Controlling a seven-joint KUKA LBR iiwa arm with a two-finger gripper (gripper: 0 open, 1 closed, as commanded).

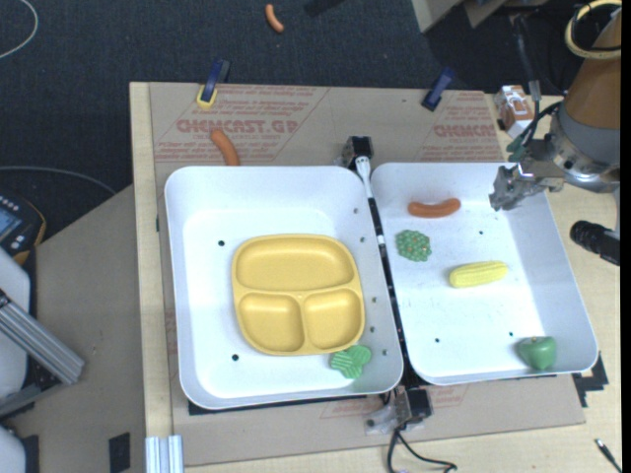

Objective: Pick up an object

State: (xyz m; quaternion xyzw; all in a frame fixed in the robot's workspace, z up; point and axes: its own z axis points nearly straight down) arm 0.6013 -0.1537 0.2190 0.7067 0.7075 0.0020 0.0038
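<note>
Two shallow white bins sit side by side on a brown cardboard sheet, smooth and glossy, with rounded corners. The gripper, a small grey metal piece below the arm's orange band, hangs over the upper right corner of the right bin; whether it is open or closed cannot be told, and nothing is seen in its hold.

Just to the gripper's left lies a sausage, a slim orange-red rod with rounded ends. Below and left of the gripper is a green ball, knobbly and speckled. Below the gripper lies a yellow corn cob, ribbed and blunt. Well below the gripper, near the bin's bottom right corner, is a glossy green pepper.

Far to the gripper's left, the left bin holds a yellow tray of smooth plastic with three compartments. A ruffled green leaf touches the tray's lower right edge.

Red print on the cardboard reads "CHEMCAST GP". Another sausage lies on the cardboard above the left bin, and a third on the dark carpet beyond. Blue clamps grip the cardboard's far edge
</note>
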